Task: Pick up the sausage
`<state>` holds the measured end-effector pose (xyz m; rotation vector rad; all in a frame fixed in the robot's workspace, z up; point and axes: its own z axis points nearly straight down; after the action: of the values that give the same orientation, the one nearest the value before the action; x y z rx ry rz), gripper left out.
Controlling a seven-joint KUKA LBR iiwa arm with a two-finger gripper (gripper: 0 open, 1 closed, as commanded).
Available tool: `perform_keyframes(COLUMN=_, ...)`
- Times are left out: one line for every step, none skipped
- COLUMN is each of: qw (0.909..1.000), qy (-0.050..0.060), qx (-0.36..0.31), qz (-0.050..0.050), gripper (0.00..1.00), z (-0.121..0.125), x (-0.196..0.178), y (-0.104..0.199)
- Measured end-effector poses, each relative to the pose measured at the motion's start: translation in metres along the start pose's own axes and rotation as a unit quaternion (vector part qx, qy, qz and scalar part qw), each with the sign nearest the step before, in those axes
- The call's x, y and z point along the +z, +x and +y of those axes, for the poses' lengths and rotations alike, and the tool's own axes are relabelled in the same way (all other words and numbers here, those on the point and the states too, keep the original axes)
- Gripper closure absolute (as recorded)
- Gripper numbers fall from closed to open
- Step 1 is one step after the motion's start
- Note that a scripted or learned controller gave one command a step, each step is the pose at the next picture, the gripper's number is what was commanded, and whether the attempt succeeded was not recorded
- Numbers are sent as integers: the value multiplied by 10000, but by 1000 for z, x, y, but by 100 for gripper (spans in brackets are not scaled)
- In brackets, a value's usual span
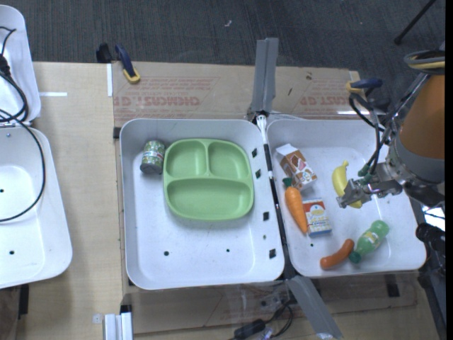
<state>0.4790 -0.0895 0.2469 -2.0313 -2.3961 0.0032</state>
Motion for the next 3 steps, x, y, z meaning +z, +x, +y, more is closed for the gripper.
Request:
perform_keyframes(qw=10000, qy=0, qx=2, qz=0, gripper=0, z=0, x=0, y=0)
perform_keyframes(qw=10000, qy=-3, qx=17, qz=-4, gripper=0, z=-11, x=-46, y=-59)
perform_keyframes(qw=9980, qy=10, qx=-624, qz=12, gripper=0, z=-9, x=130, y=-42)
